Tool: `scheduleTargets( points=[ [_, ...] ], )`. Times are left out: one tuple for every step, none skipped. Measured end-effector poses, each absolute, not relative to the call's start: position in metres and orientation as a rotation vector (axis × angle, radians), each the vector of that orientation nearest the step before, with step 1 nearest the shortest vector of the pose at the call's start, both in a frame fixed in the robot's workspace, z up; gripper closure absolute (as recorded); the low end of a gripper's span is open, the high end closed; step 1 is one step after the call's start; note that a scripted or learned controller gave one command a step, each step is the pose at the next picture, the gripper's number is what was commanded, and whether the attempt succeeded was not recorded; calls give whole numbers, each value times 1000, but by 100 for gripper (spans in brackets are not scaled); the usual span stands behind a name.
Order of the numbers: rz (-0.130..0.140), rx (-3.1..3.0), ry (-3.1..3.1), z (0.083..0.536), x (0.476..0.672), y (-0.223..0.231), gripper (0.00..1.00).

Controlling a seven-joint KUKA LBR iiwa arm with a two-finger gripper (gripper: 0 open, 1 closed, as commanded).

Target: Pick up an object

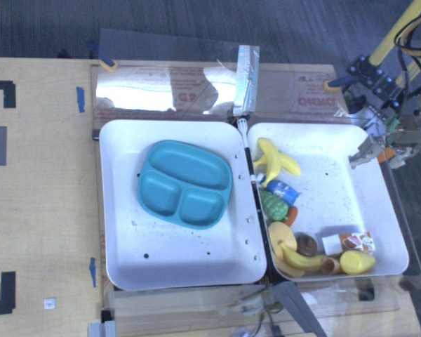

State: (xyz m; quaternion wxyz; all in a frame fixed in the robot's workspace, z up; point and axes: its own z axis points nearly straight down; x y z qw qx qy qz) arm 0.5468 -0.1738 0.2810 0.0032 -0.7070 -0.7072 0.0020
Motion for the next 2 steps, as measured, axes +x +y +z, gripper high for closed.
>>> scheduleTargets(
  points=[
    [14, -2109, -2308, 171, 547, -96, 0],
    [-2, -2106, -2335, 86, 513, -141, 0]
  ],
)
